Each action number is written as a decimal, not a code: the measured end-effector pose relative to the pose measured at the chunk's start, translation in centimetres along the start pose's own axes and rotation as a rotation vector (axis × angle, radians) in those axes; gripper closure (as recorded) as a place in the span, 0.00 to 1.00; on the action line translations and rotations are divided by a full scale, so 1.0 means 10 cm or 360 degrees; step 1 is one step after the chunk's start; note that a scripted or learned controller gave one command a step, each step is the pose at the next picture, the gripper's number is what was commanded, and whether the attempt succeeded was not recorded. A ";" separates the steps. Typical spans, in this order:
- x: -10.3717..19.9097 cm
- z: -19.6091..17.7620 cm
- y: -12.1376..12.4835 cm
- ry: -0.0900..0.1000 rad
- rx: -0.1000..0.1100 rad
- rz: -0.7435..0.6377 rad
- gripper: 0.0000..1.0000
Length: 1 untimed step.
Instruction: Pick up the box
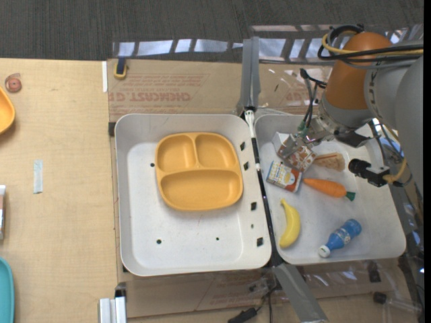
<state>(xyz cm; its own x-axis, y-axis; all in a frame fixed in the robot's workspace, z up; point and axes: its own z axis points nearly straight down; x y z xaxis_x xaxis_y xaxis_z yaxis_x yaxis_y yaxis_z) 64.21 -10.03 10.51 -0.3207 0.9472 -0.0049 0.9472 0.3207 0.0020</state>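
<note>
— From my console, what sits on the bench (60, 234)?

— I see two white bins side by side: the left bin (135, 247) and the right bin (377, 247), resting on flattened cardboard (168, 89). Left of them, bare wood carries a small strip (38, 177).

Jaws (296, 148) over box (283, 175), right bin (377, 244)

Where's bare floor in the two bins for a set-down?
Left bin: open strip below the yellow divided plate. Right bin: small patch between banana and bottle. Crowded up top around box, carrot and gripper.
</note>
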 end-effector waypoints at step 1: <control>0.59 -0.86 -0.24 0.0006 0.0007 0.0296 1.00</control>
<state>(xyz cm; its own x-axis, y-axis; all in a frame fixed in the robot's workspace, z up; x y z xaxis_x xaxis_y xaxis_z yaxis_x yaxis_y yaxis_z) 60.04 -5.21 19.08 -0.1403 0.9901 -0.0013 0.9901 0.1403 -0.0019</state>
